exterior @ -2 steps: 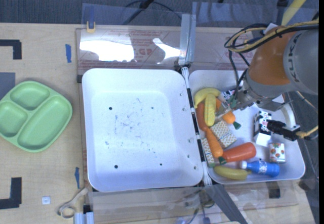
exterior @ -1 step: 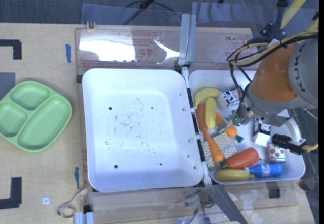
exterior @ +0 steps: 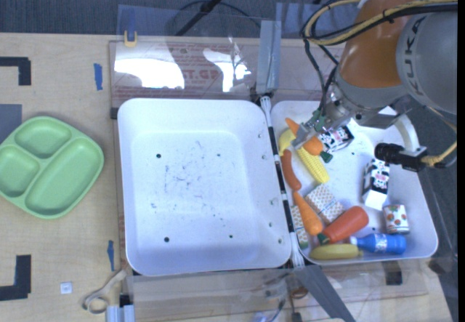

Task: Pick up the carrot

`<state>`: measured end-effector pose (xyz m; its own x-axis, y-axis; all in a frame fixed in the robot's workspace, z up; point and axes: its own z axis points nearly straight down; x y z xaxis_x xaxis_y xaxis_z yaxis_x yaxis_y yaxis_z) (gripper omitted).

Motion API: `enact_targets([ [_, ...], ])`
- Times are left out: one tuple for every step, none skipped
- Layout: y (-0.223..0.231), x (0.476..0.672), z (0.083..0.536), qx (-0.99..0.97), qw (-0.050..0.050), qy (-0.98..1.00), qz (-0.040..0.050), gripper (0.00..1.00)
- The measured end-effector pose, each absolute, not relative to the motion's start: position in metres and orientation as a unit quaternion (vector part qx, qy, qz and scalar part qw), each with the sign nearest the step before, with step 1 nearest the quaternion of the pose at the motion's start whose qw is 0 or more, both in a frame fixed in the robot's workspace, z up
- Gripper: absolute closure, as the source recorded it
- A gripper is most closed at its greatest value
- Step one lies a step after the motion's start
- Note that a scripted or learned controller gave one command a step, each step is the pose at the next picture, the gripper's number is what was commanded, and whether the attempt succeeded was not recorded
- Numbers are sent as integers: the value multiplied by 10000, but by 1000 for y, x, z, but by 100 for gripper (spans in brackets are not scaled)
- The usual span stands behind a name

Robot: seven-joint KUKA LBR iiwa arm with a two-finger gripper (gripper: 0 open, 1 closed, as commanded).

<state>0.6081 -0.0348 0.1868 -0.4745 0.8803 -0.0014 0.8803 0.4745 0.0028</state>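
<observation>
Partial "KUK" lettering on the grey arm [exterior: 429, 59], claw [exterior: 314, 137] low in the right bin [exterior: 425, 240] over an orange carrot [exterior: 312, 145] beside corn [exterior: 312, 166], finger opening and grip impossible to tell

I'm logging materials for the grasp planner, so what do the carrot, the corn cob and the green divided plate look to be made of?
Carrot: probably moulded plastic, smooth, uniform orange. Corn cob: likely plastic too, with even yellow ridged kernels. Green divided plate: seemingly hard plastic, matte, with rounded moulded compartments.

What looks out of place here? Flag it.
All the toy food is jammed into the right bin, piled against its left wall: the carrot, corn and banana lie askew and overlapping. The green plate sits outside the bins, on the bench.
</observation>
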Motion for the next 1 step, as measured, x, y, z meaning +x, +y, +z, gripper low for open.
enact_targets([
  [-46, 634, 186, 4719, 28, 8816, 10, 100],
])
